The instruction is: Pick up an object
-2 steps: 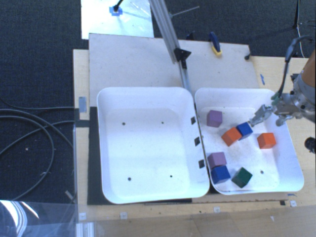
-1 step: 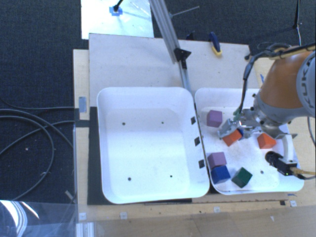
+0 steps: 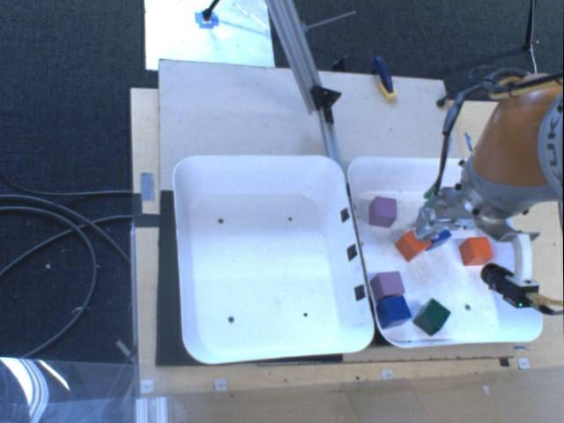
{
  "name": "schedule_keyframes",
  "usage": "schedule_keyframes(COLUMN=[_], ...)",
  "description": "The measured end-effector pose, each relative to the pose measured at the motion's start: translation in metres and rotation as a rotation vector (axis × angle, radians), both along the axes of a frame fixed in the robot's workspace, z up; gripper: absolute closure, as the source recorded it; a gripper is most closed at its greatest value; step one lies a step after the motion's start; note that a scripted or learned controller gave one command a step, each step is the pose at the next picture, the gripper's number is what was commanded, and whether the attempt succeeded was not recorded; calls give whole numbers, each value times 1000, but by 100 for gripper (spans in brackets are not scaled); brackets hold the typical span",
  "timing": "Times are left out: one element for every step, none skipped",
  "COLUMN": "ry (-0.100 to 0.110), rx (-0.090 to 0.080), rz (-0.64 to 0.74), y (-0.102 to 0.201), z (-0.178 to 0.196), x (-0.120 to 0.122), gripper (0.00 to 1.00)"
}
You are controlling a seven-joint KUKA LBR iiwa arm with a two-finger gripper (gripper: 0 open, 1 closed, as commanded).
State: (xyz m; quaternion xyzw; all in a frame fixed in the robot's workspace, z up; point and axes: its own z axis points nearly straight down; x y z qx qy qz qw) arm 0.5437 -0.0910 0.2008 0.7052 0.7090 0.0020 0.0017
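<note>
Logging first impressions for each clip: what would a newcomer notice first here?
The grey-and-orange arm reaching in from the right, its gripper low over an orange block in the right bin. Around it lie coloured blocks: two purple, another orange, one blue, one green.

The arm is a rounded grey casing with a broad orange band above the wrist. A dark cable loops along its upper side. The gripper is silvery metal with blue touches.
</note>
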Motion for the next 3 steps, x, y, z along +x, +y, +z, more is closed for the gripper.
schedule_keyframes(ry=[8,4,-9], rx=[3,0,-7], rz=[4,-3,-8], y=[59,55,-35], z=[-4,-4,89], x=[-56,-54,6], gripper=[100,0,0])
